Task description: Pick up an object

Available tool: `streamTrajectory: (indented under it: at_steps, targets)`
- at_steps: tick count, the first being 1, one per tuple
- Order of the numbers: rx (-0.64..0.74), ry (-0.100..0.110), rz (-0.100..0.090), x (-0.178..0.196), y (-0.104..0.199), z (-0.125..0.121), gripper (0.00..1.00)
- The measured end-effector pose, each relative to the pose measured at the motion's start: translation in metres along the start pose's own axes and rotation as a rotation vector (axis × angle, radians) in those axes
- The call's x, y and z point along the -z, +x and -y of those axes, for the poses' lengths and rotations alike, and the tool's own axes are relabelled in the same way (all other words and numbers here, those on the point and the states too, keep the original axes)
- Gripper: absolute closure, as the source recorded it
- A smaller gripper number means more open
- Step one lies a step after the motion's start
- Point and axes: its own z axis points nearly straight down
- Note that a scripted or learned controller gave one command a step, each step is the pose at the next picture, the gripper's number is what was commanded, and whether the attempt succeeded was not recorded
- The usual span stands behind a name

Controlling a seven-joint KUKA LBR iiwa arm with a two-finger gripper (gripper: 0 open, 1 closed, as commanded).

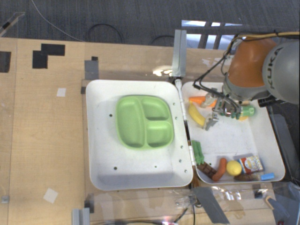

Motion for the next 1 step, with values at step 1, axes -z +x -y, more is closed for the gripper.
streamTrajectory:
  at_steps: [1]
  targets:
    - [-0.11,-0.001,0.012,-0.0015,0.0486,-0.0076,0.0]
